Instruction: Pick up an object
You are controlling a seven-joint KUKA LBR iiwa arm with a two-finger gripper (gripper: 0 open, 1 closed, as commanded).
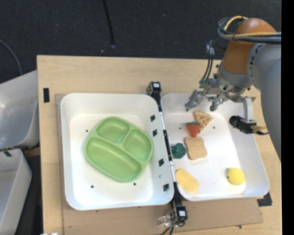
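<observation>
Wooden bench (pixel 88 75) carries two white bins. Over the right bin (pixel 252 173) hangs the gripper (pixel 206 101), fingers spread apart, holding nothing. Just below it lies a pizza slice (pixel 202 117), then a strawberry (pixel 193 129), toast (pixel 195 148), and a lemon (pixel 235 176) farther off. Well left, the other bin (pixel 73 190) holds a green plate (pixel 118 148).

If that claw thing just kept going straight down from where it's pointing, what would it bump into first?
Probably the pizza slice, lying just below the tool near the back of the right bin. Depth is hard to judge; it might land on bare bin floor beside it.

Grey arm (pixel 245 58) from the right, jaws spread, pointed down, holding nothing.
</observation>
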